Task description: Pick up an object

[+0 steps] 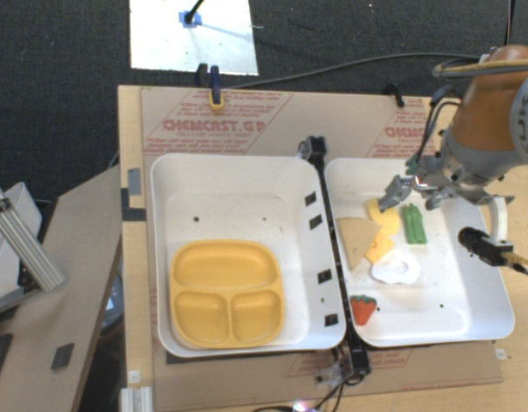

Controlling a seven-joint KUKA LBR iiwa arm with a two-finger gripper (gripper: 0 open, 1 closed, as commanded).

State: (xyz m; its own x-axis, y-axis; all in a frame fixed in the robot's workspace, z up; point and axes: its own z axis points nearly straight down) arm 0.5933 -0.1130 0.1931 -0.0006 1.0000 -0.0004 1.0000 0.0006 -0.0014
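Note:
My gripper (409, 194) hangs over the back half of the right bin (470, 324), with its fingers spread and nothing between them. Just below it lie a green stick-shaped piece (414, 225) and a yellow cheese-like piece (383, 228). A tan wedge (354, 239) rests left of those, close to the divider. In front of them sits a white ring-shaped object (396, 269). A small red strawberry with a green top (363, 308) lies near the bin's front left corner.
The left bin (238, 178) holds a yellow divided tray (227, 293) in its front half. Black clips run along the ridge between the bins (324, 247). The grey arm with its orange band (495, 101) rises at the right, with a black part (482, 245) over the right bin's far side.

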